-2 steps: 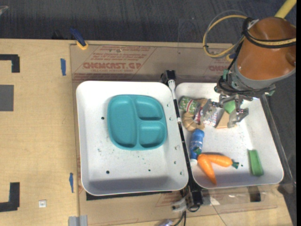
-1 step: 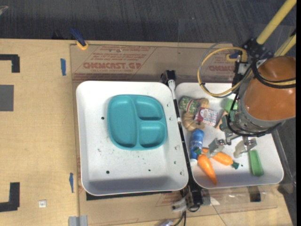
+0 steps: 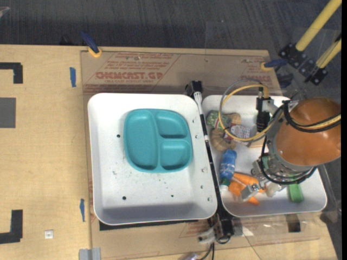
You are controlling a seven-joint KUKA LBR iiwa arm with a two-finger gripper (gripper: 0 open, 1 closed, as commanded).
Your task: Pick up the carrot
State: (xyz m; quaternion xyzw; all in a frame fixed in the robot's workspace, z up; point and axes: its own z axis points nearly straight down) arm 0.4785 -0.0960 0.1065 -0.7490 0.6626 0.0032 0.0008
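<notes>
We see the arm reaching down into the right bin, orange band facing up and covering most of the wrist. The jaws sit low in that bin, w/ the gripper right at the carrot. The carrot lies flat on the bin floor, its near end touching or just under the jaws; we can't tell if it's actually between the fingers, and we can't tell how wide the jaws stand, since the wrist hides them from above.

Rel. to the jaws: a blue bottle lies just up and to the left, touching the carrot's upper side. A green block sits near on the right, apart from the carrot. Further up, past the bottle, is a clutter of small items, too jumbled to ID.

Well to the left of the jaws, in the left bin, is a teal divided tray, lying flat, three compartments. Both bins rest on the bench, cardboard sheet under them.
</notes>
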